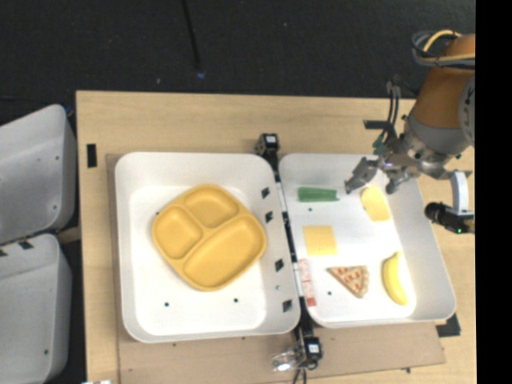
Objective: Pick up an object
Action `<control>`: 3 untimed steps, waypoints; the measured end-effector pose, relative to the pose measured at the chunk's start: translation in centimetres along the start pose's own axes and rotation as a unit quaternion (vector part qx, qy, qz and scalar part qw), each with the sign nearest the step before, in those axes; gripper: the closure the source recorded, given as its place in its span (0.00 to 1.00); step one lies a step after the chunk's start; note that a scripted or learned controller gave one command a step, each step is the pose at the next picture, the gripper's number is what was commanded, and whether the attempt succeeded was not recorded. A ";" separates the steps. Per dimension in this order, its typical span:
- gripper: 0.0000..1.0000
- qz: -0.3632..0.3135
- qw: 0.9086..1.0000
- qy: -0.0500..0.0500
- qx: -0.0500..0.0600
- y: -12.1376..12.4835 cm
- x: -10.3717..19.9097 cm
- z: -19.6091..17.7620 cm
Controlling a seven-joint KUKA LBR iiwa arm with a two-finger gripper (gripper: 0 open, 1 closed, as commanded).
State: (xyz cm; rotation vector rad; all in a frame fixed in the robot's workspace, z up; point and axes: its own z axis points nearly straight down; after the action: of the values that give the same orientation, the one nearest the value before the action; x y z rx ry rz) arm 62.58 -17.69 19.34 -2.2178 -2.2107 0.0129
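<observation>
Nearest the camera in my right bin (436,282) lie the pizza slice (350,279) and the banana (393,279), the banana close to the right wall, the slice near the divider between the two bins. Just beyond them sits the flat yellow square (320,241), with bare floor on all sides of it. Further back is the yellow oval piece (375,203), and to its left the green strip (318,194), close to the back wall.

My gripper (378,175) hangs over the back of this bin, fingers spread apart with nothing between them, one tip just beside the top of the oval piece and the other out toward the green strip. I judge I am at the approach step: nothing is gripped yet, and the oval piece looks like the likeliest pick.

The next move, as I read it, calls for centring over that piece, going straight down and closing across its narrow width.

There is open floor around it, so the fingers have room. The back wall and the green strip are the nearest things to avoid. The left bin (128,238), holding the yellow divided plate (210,235), is well apart from all this.
</observation>
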 end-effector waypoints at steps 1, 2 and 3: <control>0.00 -0.001 1.000 -0.001 -0.007 0.3 0.0 -0.9; 0.00 -0.004 1.000 -0.001 -0.006 1.1 0.6 4.7; 0.00 -0.003 1.000 -0.002 -0.006 1.1 0.5 9.5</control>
State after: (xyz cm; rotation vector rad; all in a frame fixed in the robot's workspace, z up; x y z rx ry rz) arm 63.55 -17.15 9.84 -2.2188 -2.2239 0.0039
